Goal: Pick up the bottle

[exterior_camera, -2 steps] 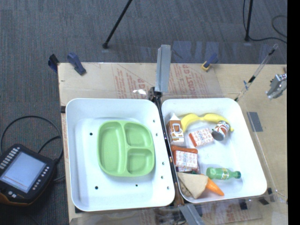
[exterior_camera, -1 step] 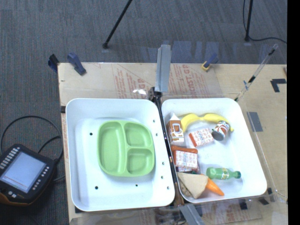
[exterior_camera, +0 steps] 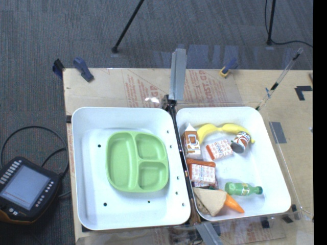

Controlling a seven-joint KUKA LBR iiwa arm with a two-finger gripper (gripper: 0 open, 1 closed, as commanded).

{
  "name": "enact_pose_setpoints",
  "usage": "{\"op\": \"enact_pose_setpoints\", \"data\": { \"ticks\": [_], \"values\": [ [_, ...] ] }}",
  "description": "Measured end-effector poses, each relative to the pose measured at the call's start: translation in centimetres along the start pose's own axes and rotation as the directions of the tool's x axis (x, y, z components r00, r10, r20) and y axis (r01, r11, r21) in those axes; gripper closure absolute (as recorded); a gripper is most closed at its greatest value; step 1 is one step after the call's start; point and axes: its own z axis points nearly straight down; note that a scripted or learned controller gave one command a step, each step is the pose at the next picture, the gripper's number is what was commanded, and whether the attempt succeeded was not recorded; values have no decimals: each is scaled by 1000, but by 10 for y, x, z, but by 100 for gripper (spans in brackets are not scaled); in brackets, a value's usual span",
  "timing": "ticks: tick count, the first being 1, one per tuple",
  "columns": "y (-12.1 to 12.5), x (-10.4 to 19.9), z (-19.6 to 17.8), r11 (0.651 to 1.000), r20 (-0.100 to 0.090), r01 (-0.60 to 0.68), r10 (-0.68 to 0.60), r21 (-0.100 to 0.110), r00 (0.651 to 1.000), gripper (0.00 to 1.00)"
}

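Down at about five o'clock in the right bin [exterior_camera: 265,131], the green bottle [exterior_camera: 243,189] lies on its side, its cap end toward three o'clock, on the bin's white floor. Just beside it at seven o'clock rests an orange carrot [exterior_camera: 234,204], its thick end close under the bottle's base, and a tan sandwich wedge [exterior_camera: 212,201] lies against the carrot at nine o'clock. At ten o'clock from the bottle sits a red-and-white packet [exterior_camera: 202,173], flat, with a strip of red showing at its upper edge. Farther up, near the bin's middle, another red-and-white packet [exterior_camera: 219,149] lies tilted, and a small can [exterior_camera: 240,142] rests on its side touching the lower end of a yellow banana [exterior_camera: 218,130] that curves across the twelve o'clock part of the bin. A small brown carton [exterior_camera: 191,141] stands at the bin's nine o'clock wall. Space at the bottle's three o'clock and twelve o'clock sides is bare white floor. The left bin [exterior_camera: 84,188] holds a green divided plate [exterior_camera: 137,161], well apart from the bottle. On the floor at eight o'clock, a handheld control pendant [exterior_camera: 24,189] is cut off by the frame's edge. Labels on the packets and can are too small to read. As for the jaws, I cannot tell their state.
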Motion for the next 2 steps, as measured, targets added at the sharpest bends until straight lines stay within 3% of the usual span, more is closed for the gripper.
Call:
{"op": "enact_pose_setpoints", "data": {
  "ticks": [1,2],
  "values": [
    [-2,-2,0,996,1,-92,92,-1,996,100],
    [0,0,0,999,0,-40,40,0,999,100]
  ]
}}
